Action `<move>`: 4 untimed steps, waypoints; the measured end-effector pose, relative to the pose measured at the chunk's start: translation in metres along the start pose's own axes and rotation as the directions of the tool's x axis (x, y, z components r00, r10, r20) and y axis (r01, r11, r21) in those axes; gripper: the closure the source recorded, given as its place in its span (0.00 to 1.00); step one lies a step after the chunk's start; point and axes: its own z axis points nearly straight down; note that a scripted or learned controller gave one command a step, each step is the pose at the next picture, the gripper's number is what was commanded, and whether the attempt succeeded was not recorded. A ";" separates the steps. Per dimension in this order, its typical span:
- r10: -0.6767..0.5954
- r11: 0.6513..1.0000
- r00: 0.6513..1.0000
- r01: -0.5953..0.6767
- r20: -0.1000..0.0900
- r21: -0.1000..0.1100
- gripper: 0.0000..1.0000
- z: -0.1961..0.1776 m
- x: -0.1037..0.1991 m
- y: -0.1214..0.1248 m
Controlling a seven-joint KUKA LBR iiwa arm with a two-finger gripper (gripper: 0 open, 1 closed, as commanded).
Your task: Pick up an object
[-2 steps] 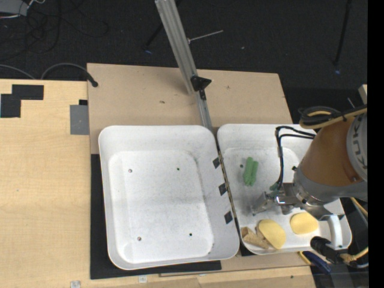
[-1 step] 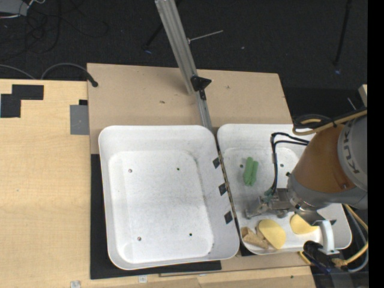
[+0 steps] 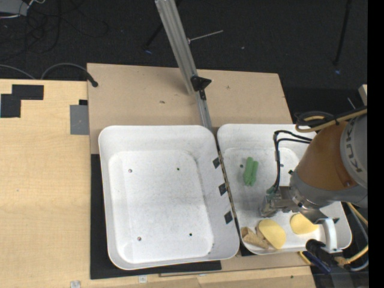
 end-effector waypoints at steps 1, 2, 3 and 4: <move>-0.003 1.000 1.000 0.003 0.003 -0.003 1.00 -0.045 -0.008 0.002; -0.006 1.000 1.000 0.006 0.004 -0.005 1.00 -0.093 -0.019 0.002; -0.010 1.000 1.000 0.010 0.004 -0.006 1.00 -0.151 -0.020 0.011; -0.013 1.000 1.000 0.013 0.000 -0.001 1.00 -0.157 0.030 0.024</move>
